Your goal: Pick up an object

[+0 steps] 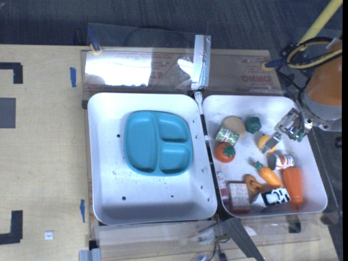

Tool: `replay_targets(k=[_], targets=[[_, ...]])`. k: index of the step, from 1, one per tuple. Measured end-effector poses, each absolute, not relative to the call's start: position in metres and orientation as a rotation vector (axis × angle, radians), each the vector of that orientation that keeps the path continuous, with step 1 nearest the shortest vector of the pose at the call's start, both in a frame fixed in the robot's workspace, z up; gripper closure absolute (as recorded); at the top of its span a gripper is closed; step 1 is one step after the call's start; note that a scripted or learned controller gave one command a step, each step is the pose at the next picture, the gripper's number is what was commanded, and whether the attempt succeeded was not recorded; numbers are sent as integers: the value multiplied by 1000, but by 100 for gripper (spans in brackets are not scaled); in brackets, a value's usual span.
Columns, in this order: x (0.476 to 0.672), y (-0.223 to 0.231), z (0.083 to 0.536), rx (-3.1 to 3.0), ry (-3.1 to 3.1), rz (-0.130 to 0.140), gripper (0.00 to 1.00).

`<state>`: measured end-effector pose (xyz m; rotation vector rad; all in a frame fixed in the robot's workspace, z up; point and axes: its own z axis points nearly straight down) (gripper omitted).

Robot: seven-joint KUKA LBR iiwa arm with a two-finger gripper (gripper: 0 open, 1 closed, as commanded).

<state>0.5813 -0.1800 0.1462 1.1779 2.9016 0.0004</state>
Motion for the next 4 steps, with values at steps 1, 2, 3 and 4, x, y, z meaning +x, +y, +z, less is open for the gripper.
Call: replay_targets(k=[1,2,3,4], targets=[[608,-166,88,1213,2888,2,0],[597,-182,90,1866,2522,2,0],[599,-183,103,1860,2515,7,100],[598,-141,209,1802,2560,8,100]])
